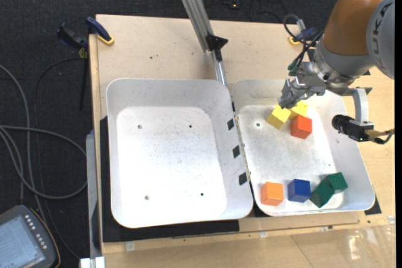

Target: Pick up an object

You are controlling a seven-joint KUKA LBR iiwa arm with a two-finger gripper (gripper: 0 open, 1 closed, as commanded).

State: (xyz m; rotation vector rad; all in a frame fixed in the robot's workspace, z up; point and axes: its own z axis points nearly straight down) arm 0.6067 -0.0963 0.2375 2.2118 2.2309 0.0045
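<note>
yellow block (280, 116), orange cubes (301, 127) (two), blue cube (299, 190), green blocks (330, 188)

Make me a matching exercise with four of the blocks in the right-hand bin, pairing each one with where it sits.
Things:
1. yellow cube-shaped block
2. blue cube-shaped block
3. dark green block
4. orange cube-shaped block at the bin's near edge

Places:
A. farthest right in the near row
B. just below the gripper, at the far end of the bin
C. leftmost in the near row
D. middle of the near row

Pairs: 1-B, 2-D, 3-A, 4-C
</note>
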